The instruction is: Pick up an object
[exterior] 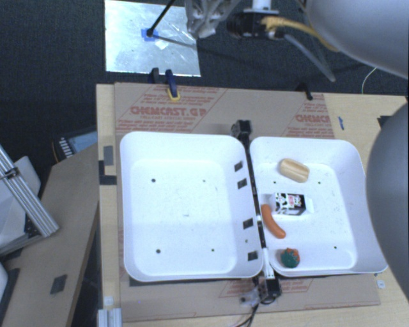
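Four items are sitting loose in the right bin (pixel 342 159), bread roll (pixel 294 169) farthest, awaiting picking; gripper (pixel 208 19) hovering far off, grip unclear.

tan roll (pixel 294 169), orange carrot (pixel 273 221), white bins (pixel 137 191)

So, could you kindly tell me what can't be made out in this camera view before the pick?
- Arm: cut off by the top and right edges; a blurred grey mass covers the right bin's far right side.
- Small black-and-white carton: print too small to read.
- Green object: too small to identify.
- Gripper: cut by the top edge, blurred; state unclear.
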Motion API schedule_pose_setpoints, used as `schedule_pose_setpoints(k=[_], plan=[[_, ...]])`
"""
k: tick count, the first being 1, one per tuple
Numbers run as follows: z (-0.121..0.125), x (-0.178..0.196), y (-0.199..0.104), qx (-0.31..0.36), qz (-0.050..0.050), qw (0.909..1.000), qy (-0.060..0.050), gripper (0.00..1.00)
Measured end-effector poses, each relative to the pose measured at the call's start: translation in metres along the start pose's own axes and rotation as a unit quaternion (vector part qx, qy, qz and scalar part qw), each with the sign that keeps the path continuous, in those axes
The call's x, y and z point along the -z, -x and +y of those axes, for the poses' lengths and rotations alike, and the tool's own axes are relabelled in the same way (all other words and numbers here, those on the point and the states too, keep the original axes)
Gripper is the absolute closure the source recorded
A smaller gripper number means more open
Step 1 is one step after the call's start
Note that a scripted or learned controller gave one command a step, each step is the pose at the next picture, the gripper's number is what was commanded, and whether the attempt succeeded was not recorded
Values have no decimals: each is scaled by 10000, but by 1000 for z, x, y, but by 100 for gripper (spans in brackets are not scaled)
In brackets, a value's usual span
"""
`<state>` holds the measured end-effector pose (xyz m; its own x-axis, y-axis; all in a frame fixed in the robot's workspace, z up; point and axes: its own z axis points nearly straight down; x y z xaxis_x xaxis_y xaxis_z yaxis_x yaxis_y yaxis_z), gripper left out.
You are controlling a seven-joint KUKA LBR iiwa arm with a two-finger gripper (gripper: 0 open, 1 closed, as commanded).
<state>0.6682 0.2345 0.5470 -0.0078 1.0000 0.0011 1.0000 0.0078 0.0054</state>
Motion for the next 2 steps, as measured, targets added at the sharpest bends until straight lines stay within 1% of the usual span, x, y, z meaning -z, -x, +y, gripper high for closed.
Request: schedule_pose_setpoints(k=[1,2], plan=[[-40,-177,1,-38,-32,9999,-112,100],[-97,-233,0,-21,-16,10000,-68,100]])
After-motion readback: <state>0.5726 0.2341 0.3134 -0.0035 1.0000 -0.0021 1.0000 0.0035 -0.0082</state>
